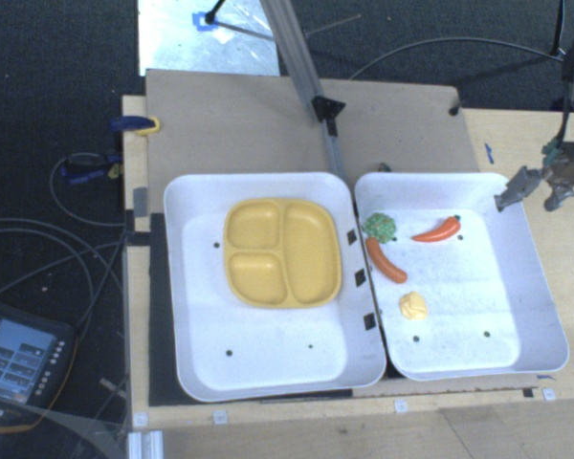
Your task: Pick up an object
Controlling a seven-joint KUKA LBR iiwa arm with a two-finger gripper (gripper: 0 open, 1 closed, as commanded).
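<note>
The gripper [534, 189] shows at the right edge of the camera view, above the far right corner of the right bin [531, 285]; it is small, dark and partly cut off by the frame, and whether its jaws are open or closed cannot be told, nor does anything show between them; the arm behind it is cut off too. Two shallow white bins lie side by side on the pale wooden tabletop [230, 122], their inner rims touching or nearly so; both are smooth plastic with rounded corners and a few small dark dots on their floors. The left bin [201, 352] holds one yellow plate [282, 252], a rounded square, glossy, split into three compartments. The right bin holds four small toy foods, all in its left and far part: one green broccoli floret [380, 226], knobbly, near the inner rim; one orange-red sausage [386, 260], a smooth cylinder lying at a slant just below the broccoli, touching or almost touching it; one red chilli pepper [436, 229], curved, with a tiny green stem, lying apart to the right; one pale yellow lump [413, 305], its kind too small to make out, lying nearer than the sausage.
</note>
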